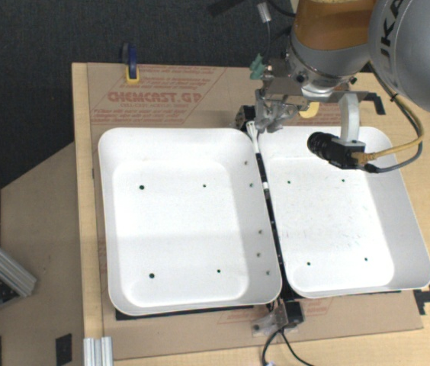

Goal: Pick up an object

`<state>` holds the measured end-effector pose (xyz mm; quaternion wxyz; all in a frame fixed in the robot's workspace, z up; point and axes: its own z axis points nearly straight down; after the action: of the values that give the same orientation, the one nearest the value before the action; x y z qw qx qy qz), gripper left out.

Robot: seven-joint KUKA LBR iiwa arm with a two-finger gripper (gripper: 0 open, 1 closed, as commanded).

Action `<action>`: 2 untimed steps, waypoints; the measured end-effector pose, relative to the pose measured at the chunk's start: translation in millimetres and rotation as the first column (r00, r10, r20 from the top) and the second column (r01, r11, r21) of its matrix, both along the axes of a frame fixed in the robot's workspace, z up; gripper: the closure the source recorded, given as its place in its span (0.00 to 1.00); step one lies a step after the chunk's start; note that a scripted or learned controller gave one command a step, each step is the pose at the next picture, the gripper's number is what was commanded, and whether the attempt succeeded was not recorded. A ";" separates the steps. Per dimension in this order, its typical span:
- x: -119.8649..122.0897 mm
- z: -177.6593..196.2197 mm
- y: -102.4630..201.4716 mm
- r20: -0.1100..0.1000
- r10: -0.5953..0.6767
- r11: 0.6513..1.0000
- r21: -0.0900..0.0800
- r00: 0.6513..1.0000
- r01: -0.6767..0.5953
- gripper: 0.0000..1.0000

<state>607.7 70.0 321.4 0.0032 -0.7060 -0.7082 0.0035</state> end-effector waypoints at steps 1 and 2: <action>61.4 -41.1 31.4 0.015 0.000 1.000 0.000 1.000 0.000 1.00; 32.3 7.3 -61.9 0.015 -0.011 1.000 -0.002 1.000 0.011 1.00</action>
<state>640.0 8.1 328.8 -0.0030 -0.7099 -0.7043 -0.0009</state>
